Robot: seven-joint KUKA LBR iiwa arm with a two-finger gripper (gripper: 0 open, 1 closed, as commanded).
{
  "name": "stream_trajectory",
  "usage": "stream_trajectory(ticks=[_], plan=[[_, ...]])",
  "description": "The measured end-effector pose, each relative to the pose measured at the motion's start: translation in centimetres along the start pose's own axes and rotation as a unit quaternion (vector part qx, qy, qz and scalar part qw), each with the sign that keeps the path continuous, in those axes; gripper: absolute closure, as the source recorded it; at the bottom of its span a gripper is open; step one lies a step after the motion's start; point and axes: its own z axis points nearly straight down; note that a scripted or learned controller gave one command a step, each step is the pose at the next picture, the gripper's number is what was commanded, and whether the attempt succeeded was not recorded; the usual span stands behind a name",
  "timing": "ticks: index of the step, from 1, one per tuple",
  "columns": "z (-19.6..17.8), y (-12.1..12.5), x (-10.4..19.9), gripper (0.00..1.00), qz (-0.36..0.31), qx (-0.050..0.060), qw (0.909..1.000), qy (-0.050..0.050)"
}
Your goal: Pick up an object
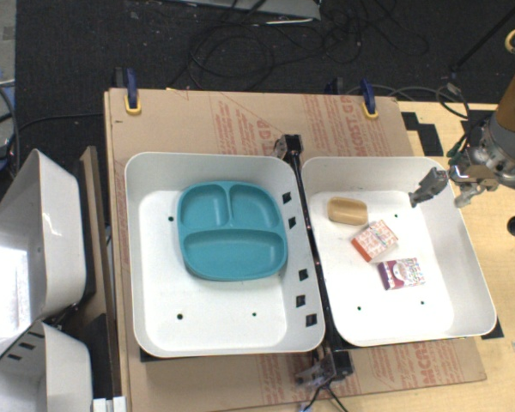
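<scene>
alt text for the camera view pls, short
The arm's tool hovers open over the right bin's upper right rim; inside lie a tan block, a red packet and a purple packet. The left bin holds a teal divided plate.

Dark floor [60, 50] strewn with cables [266, 37]; brown board [232, 123] beneath.

I see right bin [463, 256] floor open front and right; bun [348, 210], two packets [376, 239] [401, 273] crowd its middle.
</scene>
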Motion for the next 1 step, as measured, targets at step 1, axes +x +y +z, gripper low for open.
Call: stream_trajectory(ticks=[1], plan=[[-0.57, 0.26, 0.03, 0.00, -0.001, -0.005, 1.0000, -0.001]])
